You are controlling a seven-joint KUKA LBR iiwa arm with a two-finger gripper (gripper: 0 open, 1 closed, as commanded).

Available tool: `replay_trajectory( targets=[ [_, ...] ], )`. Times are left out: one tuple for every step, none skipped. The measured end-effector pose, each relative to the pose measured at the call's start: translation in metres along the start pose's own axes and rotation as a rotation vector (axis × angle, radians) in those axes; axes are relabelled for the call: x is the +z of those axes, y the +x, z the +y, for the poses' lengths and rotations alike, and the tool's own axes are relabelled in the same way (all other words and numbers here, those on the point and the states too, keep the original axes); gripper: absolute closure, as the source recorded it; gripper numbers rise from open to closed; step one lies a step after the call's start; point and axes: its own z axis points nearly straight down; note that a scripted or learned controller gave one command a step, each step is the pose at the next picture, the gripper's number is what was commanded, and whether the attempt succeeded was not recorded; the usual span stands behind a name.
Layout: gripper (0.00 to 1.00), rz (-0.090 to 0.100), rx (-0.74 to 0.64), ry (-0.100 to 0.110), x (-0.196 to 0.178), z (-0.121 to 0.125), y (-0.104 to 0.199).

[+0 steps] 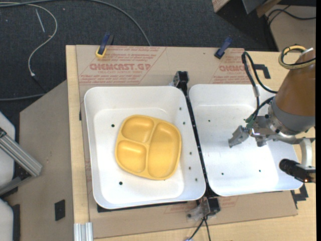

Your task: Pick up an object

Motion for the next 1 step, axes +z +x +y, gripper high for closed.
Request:
replay_trajectory(
  targets=[
    [0.00,0.001,0.000,0.005,0.0425,0.0013,0.0002]
  ],
)
